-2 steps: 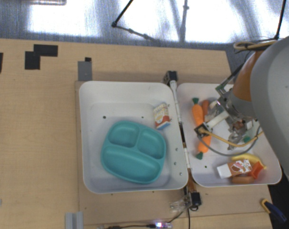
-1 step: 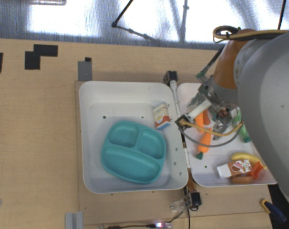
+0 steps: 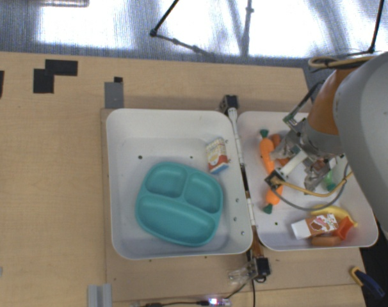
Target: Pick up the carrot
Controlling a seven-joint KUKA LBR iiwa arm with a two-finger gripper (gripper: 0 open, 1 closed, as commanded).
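Item 1: long orange plastic carrot w/ green top (image 3: 267, 151), lying in the right-hand shallow white bin (image 3: 367, 232), close to its left wall, green end toward the far side. A second orange piece (image 3: 271, 197) sits just below it, nearer the front; can't tell if it's a separate toy or part of the same one.

Item 2: hand of the grey arm (image 3: 285, 170), w/ orange band above the wrist, low over the same bin, just right of the carrot's lower half. Fingers blurred among cables and brackets; can't tell whether spread, pressed together or pinching anything.

Item 3: small printed carton, red and white (image 3: 323, 224), on a yellow and orange toy (image 3: 342, 221), front right of that bin.

Item 4: teal moulded plastic divided tray (image 3: 179, 203) and small white-and-red printed box (image 3: 216, 155) in the left white bin (image 3: 117, 171). Both bins on a tan wooden surface (image 3: 47, 184).

Step in hand, my read: approach to grasp. To do it well: centre the hand over the carrot's mid-length, jaws across the short axis, keep off the bin wall, descend fully before closing, lift straight up.
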